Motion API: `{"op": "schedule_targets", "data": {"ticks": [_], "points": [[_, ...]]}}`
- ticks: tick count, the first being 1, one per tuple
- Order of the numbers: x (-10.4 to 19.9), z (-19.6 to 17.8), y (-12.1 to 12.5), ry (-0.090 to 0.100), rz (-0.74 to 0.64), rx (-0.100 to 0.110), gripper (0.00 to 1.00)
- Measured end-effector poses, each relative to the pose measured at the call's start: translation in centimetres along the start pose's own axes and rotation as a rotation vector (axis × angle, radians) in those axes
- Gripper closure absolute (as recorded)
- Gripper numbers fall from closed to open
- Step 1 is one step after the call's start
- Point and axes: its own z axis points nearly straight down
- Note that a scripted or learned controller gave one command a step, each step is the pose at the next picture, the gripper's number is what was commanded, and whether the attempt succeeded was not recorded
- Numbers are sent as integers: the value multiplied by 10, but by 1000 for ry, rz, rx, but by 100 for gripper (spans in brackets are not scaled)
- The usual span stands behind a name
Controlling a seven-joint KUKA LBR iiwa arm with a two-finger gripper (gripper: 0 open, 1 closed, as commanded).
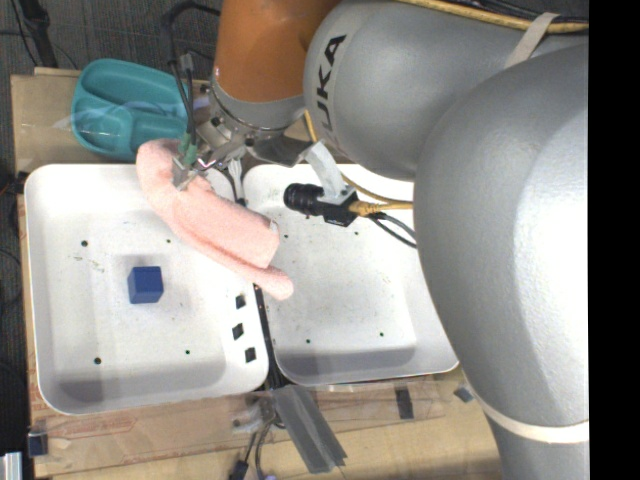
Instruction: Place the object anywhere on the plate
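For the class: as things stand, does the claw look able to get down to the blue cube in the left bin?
Probably yes. The blue cube sits alone on open bin floor. The pink cloth hanging at the claw lies apart from it.

The grey arm (orange band above the wrist) reaches leftward, claw (186,163) lowered.

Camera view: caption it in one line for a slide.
KUKA arm's gripper at one end of a pink fuzzy cloth roll draped across two white bins; small blue cube in the left bin.
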Motion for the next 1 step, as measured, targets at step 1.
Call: {"op": "schedule_targets", "data": {"ticks": [1], "points": [[12, 67, -71, 2, 74, 3, 100]]}}
